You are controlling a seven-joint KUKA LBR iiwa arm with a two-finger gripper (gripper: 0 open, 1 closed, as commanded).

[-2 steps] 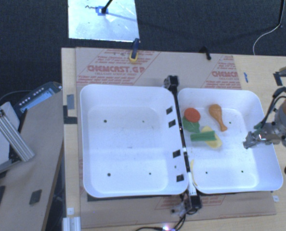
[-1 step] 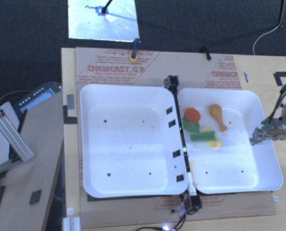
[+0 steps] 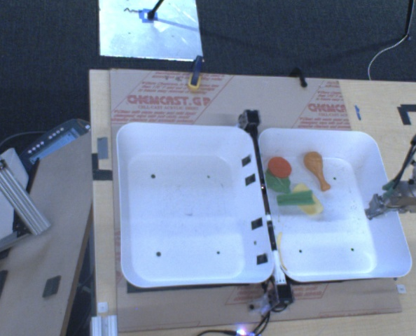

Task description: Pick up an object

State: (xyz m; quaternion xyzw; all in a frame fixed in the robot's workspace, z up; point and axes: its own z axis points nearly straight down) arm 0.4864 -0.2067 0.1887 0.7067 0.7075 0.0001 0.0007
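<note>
Low at the right edge, the arm reaches in, its gripper over the right bin's right rim, holding nothing; I cannot tell its opening. Farther in lie a green stick, a red piece and a drumstick, its handle pointing down-right.

The place looks like a robotics lab or test bench. Two shallow white bins sit side by side on a clear sheet printed "CHEMCAST GP", laid over a wooden bench above dark carpet. Aluminium framing, a loose cable and a metal plate on the floor add to that look.
</note>
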